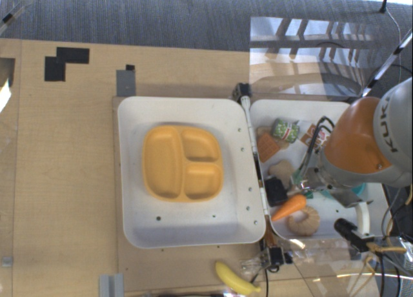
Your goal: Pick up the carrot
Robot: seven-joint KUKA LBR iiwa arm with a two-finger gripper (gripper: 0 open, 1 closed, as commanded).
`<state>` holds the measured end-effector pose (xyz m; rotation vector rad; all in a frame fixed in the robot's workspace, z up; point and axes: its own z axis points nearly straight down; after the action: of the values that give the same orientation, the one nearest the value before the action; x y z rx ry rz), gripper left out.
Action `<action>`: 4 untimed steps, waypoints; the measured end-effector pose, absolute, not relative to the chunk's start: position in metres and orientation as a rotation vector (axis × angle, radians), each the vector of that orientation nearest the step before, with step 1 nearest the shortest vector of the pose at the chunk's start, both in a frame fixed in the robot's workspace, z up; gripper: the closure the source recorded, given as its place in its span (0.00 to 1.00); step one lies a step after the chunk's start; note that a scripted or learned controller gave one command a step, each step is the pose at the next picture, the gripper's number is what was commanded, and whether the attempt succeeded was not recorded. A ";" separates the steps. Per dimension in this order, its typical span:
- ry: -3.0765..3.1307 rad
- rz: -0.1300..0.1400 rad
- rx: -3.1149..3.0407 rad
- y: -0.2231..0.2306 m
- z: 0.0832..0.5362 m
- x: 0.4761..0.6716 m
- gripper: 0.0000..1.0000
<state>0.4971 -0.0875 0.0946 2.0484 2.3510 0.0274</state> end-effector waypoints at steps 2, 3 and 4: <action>2.340 0.027 2.044 -0.092 0.107 0.500 0.00; 2.414 0.007 1.963 -0.097 0.093 0.494 0.00; 2.426 0.019 1.960 -0.092 0.103 0.497 1.00</action>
<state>0.4970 -0.0921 0.1033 1.9599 2.4257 0.0193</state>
